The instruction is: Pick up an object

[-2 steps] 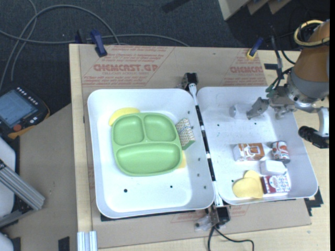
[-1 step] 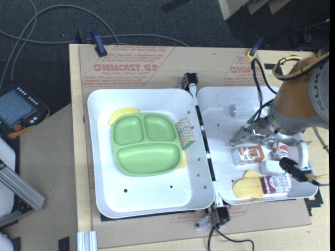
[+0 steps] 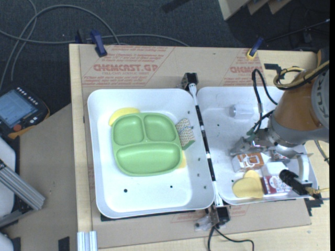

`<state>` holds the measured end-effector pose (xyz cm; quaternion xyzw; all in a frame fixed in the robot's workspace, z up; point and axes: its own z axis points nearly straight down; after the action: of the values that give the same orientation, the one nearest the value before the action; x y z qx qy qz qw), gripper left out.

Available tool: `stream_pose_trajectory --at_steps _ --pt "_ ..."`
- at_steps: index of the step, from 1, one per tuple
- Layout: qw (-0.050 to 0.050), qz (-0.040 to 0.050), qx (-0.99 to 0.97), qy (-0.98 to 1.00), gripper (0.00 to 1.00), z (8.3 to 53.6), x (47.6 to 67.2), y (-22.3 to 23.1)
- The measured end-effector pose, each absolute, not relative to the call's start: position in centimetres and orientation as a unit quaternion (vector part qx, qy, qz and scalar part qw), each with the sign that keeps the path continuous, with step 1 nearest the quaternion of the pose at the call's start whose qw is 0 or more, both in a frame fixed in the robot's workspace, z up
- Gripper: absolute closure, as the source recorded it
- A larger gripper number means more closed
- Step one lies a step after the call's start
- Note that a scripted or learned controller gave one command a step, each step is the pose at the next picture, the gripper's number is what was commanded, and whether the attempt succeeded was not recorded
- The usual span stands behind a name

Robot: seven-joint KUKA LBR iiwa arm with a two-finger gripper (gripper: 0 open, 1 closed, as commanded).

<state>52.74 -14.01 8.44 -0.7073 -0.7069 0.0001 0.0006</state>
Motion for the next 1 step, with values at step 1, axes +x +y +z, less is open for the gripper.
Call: stream_pose_trajectory --at_steps 1 --pt "0.0 -0.0004 -0.708 -0.707 1.0 9.42 52.78 -14.02"
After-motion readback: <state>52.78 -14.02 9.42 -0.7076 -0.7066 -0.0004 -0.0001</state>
